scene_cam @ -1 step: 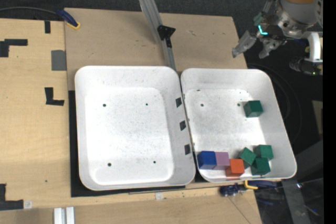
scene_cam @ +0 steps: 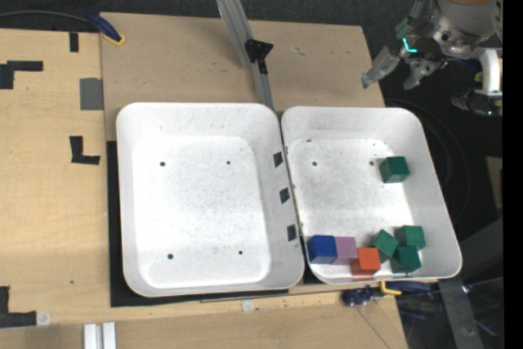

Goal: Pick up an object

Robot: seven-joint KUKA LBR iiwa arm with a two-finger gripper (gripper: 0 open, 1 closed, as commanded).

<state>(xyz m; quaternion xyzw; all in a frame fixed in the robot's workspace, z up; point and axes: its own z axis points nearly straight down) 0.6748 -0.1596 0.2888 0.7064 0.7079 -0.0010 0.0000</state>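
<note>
Seven blocks in right bin: lone green block apart; blue block among the near-edge cluster. Tool above the bench beyond the bin, fingers spread, holding nothing.

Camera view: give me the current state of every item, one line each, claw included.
Claw: raised outside the bins, past the right bin's far edge, holding nothing.
Lone green block: resting in the right bin, apart from the others.
Blue block: at the near wall, touching the purple block.
Orange block: resting beside the purple block.
Three green blocks: clustered in the near right corner.
Left bin: flat on the bench.
</note>
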